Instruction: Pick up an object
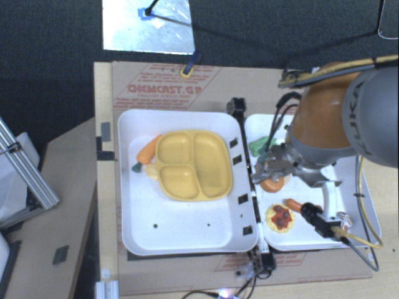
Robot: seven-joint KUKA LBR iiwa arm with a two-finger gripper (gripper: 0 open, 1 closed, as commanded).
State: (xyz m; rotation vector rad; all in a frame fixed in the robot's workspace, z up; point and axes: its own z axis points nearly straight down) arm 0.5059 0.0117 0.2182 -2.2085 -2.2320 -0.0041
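Your arm (336,114) hangs over the right bin (368,220). In the left bin (181,229) sits a yellow divided plate (190,165), a toy carrot (148,149) touching its left edge. The tool (272,170) sits directly over an orange piece (272,185) (grip state: cannot tell). The small pizza (280,218) and sausage (294,204) lie just below it.

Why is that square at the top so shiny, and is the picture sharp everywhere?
In the camera view, the shiny sheet catches glare and looks washed out; the yellow divided plate and the left bin are evenly lit with soft shadows; the arm looms large and slightly soft, close to the lens.
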